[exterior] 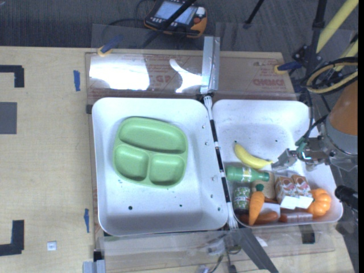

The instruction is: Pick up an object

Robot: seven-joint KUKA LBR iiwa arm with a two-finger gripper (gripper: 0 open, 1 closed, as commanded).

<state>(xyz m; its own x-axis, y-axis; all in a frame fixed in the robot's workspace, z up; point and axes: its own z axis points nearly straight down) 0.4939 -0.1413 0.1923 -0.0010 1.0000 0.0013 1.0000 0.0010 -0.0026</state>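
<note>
Camera view: yellow curved banana lying near hand.

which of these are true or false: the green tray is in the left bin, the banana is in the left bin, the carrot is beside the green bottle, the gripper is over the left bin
1. The green tray lies in the left bin. True.
2. The banana lies in the left bin. False: it is in the right bin.
3. The carrot lies beside the green bottle. True.
4. The gripper is over the left bin. False: it is over the right bin, near the banana's end.
</note>
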